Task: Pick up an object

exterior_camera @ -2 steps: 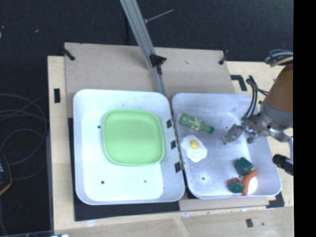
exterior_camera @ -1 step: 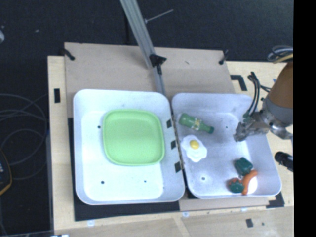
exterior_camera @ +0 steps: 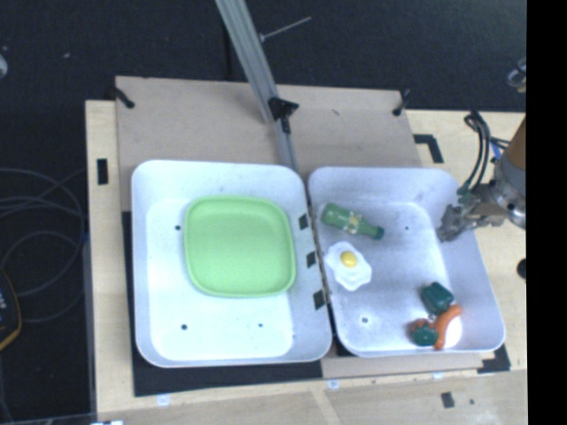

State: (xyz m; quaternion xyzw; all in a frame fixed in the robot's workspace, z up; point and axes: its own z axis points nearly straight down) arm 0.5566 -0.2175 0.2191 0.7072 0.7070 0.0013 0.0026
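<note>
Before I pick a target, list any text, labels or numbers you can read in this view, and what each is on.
None is readable.
Green bottle in the right bin: any label is too small and blurred to make out.
Green plate, fried-egg toy, and the green and orange toys: no print visible.
</note>
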